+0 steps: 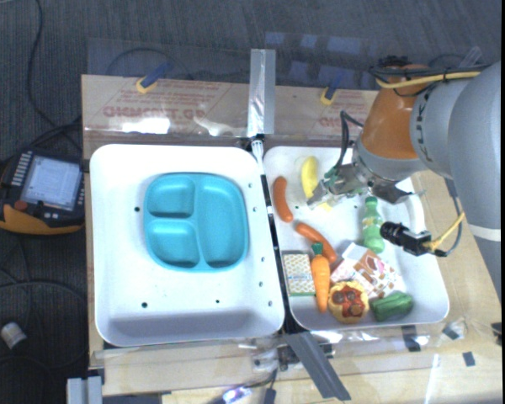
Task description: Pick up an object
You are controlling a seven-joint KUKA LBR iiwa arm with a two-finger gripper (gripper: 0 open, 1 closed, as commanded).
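My gripper point(326, 190) hangs low over the back of the right bin point(429, 276), reaching in from the right under the orange wrist band. It sits right beside a yellow banana point(308, 175), just right of it. A red-brown sausage point(280, 199) lies to its left by the bin's wall. A green bottle point(372, 224) stands to the gripper's right. Nothing shows as lifted by the gripper.
Toward the bin's front lie a red pepper point(314, 234), an orange carrot point(321, 280), a cracker box point(297, 273), a snack packet point(368, 268), a pizza toy point(348, 300) and a green pepper point(391, 306). The left bin point(118, 301) holds a blue divided plate point(195, 220).
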